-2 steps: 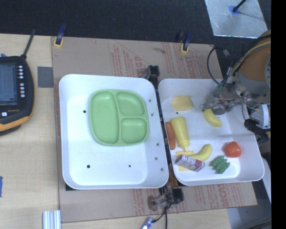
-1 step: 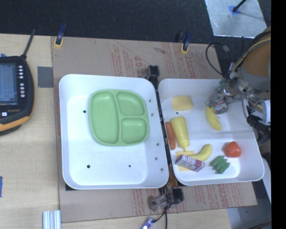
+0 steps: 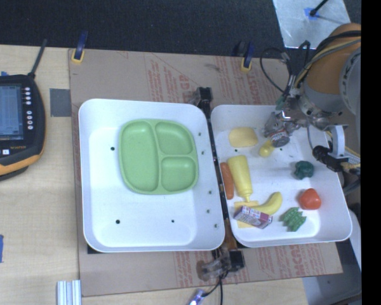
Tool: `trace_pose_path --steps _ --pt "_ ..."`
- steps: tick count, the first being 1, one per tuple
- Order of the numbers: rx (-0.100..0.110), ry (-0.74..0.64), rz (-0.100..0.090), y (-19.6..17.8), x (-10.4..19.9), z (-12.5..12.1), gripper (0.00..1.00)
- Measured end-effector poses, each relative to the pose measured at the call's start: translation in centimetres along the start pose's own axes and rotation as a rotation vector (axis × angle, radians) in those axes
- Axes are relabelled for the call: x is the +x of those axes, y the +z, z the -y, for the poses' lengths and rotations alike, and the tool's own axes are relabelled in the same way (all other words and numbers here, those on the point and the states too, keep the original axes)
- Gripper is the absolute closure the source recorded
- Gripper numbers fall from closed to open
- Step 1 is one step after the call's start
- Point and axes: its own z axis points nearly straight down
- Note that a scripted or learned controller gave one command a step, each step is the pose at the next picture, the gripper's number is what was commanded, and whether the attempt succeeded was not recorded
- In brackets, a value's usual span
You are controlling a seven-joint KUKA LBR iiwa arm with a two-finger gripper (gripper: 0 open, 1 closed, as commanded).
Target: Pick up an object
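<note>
My gripper (image 3: pixel 276 135) hangs over the far part of the right bin (image 3: pixel 330 230), just right of a pale yellow lump (image 3: pixel 242 136) and above a small yellow ball (image 3: pixel 265 150). Whether its fingers hold anything is hidden by its own body. Lower in that bin lie a yellow bottle (image 3: pixel 241 173), an orange sausage (image 3: pixel 227 179), a banana (image 3: pixel 268 204), a red and white packet (image 3: pixel 253 217), a red tomato (image 3: pixel 310 199), a dark green broccoli (image 3: pixel 303 168) and a green leafy piece (image 3: pixel 293 219).
The left bin (image 3: pixel 101 227) holds a green divided plate (image 3: pixel 157 155). A teach pendant (image 3: pixel 9 119) lies on the bench at the far left. Cables and the arm's body (image 3: pixel 333 75) crowd the right bin's far right corner.
</note>
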Motion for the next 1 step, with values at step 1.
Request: trace_pose_path --steps 1 --pt "0.001 -0.001 -0.001 -6.75 5.72 -0.07 1.00"
